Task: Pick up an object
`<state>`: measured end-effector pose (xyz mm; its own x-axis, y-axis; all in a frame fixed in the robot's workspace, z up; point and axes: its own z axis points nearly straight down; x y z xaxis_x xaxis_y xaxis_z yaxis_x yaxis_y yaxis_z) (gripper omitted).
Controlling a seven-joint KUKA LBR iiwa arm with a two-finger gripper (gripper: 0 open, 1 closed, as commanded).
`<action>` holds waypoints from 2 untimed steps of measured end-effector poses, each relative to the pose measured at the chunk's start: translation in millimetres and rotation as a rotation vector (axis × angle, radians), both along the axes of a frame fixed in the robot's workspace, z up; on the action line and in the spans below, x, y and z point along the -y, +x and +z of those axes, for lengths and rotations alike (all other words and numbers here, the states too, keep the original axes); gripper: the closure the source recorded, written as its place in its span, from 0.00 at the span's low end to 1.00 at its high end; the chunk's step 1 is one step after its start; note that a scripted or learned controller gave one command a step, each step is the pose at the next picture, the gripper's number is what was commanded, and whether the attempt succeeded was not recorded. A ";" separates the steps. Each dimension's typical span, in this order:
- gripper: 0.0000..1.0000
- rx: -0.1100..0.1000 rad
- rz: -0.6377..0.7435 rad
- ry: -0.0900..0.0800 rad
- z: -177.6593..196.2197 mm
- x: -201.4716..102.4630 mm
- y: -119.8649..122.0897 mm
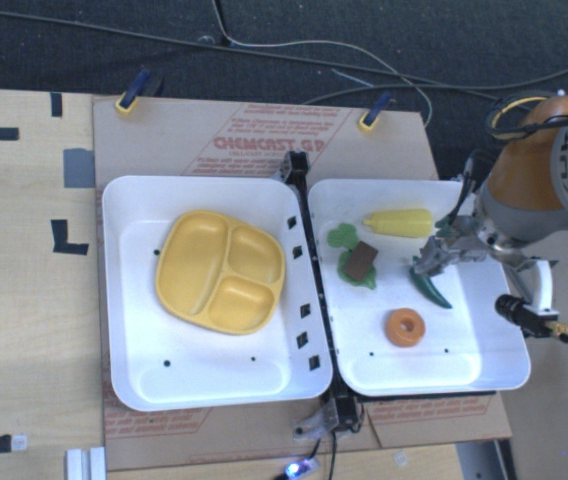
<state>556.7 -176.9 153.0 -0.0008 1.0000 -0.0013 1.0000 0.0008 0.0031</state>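
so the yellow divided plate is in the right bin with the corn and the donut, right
Not quite. The camera view shows the yellow divided plate alone in the left bin. The corn and the donut are indeed in the right bin, along with a green pepper where the tool has reached in.
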 end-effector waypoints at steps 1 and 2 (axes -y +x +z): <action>1.00 0.001 0.001 0.000 46.4 -2.8 9.0; 1.00 -0.002 0.001 0.001 64.2 -3.3 9.6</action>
<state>566.3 -173.6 217.1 -0.0015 1.0000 -0.0001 1.0000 0.0015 0.0010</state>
